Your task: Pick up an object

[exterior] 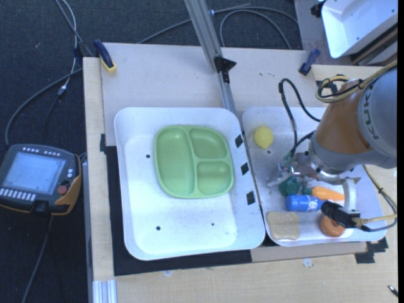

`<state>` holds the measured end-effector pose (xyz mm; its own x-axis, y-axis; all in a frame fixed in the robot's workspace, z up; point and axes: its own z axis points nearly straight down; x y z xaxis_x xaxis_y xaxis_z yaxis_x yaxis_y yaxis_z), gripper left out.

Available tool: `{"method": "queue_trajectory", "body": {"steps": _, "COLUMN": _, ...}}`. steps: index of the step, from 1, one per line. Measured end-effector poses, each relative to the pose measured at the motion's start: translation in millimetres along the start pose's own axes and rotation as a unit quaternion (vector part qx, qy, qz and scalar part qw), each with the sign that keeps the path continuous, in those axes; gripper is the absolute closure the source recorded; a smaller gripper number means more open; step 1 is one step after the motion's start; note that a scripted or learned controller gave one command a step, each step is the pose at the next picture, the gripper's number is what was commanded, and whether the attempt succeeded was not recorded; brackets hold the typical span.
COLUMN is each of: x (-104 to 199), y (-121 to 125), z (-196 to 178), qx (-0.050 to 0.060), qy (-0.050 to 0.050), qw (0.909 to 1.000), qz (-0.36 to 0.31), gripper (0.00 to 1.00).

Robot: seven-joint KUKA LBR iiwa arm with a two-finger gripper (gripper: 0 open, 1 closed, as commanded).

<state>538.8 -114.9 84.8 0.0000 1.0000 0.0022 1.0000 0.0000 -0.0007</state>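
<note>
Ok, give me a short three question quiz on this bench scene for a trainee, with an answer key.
1. True or false: the green divided plate lies in the left bin.
2. Which thing lies alone toward the far end of the right bin? A) yellow ball B) blue bottle C) tan block
3. Fill in: the pincer is down over the dark ____ object.

Key: 1 true. 2 A. 3 green.
</note>
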Motion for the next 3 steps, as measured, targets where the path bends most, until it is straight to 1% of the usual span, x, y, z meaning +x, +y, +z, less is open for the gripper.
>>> {"method": "queue_trajectory", "body": {"steps": 1, "x": -2, "y": 2, "z": -14, "qx": -0.004, "qy": -0.002, "qw": 1.0000, "qz": 0.001, "gripper": 1.00}}
{"method": "queue_trajectory", "body": {"steps": 2, "x": -6, "y": 6, "z": -77, "qx": -0.003, "qy": -0.002, "qw": 1.0000, "qz": 0.000, "gripper": 1.00}}
{"method": "queue_trajectory", "body": {"steps": 3, "x": -3, "y": 14, "z": -138, "qx": -0.004, "qy": -0.002, "qw": 1.0000, "qz": -0.001, "gripper": 1.00}}
